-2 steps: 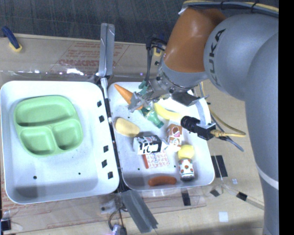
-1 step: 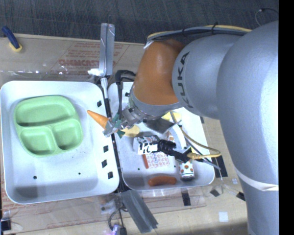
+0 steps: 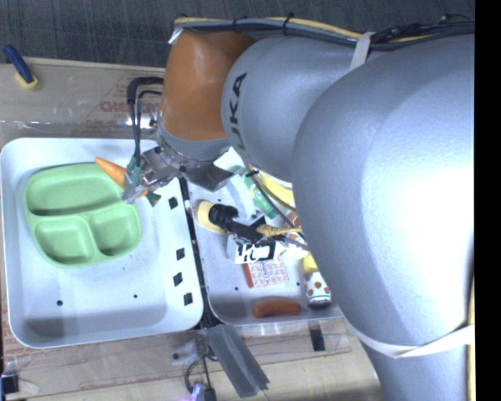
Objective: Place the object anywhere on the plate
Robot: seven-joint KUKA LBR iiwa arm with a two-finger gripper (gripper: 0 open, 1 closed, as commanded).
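The end effector point(image 3: 136, 182) hangs over the right rim of the green plate point(image 3: 75, 215) in the left bin point(image 3: 92, 316); whether it grips anything cannot be told. A carrot point(image 3: 110, 170) lies touching the plate's upper right edge, just beside the end effector. Other items crowd the right bin point(image 3: 234, 307).
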